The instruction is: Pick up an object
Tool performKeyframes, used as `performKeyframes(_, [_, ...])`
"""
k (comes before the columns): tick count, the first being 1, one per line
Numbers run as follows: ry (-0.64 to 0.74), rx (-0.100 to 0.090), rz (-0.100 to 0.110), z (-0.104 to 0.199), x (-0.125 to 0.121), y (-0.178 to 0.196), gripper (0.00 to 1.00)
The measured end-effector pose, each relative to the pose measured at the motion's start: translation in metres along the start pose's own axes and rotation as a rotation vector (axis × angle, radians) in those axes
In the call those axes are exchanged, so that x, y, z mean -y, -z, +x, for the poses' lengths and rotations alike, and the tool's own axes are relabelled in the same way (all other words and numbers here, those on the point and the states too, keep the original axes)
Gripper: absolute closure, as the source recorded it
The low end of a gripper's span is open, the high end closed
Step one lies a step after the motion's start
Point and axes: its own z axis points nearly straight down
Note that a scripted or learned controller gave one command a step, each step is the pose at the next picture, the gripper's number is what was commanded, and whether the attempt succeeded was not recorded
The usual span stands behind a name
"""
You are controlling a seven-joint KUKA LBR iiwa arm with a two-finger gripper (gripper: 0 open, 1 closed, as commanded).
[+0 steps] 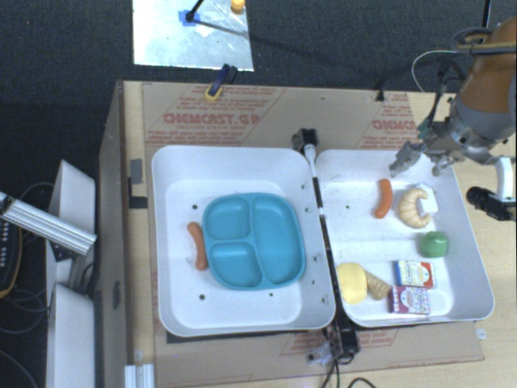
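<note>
Brown cardboard sheet (212, 118) under the bins reads "CHEMCAST GP" in red. My two-finger gripper (423, 160), upper right of frame, fingers apart w/ nothing between, hovers over right white bin (472, 253), just above pale croissant-shaped pastry (414, 205) & small orange sausage (383, 198).

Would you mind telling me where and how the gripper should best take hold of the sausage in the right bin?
Grip the sausage across its narrow middle, coming straight down from above. It lies flat and nearly upright in the view, with bare floor on its left and the croissant close on its right.
</note>
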Motion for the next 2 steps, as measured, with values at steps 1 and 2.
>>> performKeyframes(1, [0.002,-0.002,0.005,0.006,-0.021,-0.114,0.0])
performKeyframes(2, [0.005,0.001,-0.003,0.005,-0.023,-0.1,1.0])
